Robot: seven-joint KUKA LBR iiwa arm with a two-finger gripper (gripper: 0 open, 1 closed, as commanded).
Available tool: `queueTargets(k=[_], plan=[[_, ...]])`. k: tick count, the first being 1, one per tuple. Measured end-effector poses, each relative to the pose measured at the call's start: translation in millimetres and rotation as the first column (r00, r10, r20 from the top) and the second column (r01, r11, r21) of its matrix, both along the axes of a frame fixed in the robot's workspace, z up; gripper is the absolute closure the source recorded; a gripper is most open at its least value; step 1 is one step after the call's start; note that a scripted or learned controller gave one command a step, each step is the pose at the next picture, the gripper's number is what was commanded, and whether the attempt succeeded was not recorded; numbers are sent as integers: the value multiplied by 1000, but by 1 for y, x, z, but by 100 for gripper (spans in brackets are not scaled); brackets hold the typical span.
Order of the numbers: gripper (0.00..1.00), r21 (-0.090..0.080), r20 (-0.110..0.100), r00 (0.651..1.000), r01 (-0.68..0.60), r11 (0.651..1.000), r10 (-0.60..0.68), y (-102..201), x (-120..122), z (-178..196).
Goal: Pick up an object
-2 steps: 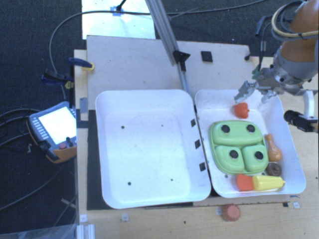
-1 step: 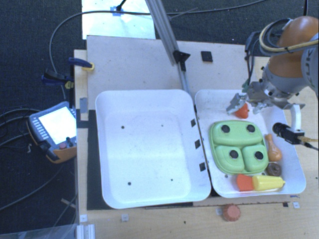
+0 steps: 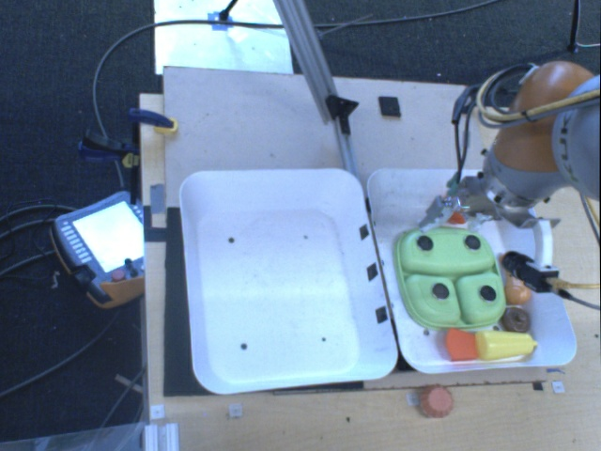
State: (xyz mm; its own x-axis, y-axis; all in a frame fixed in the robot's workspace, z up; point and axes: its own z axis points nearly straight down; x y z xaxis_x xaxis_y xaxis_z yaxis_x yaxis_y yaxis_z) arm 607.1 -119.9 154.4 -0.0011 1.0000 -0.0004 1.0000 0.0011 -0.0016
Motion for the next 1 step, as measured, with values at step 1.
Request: queueTargets(k=[1], plan=[[0, -2, 15, 1000, -4, 1000, 4, -6, 3, -28]])
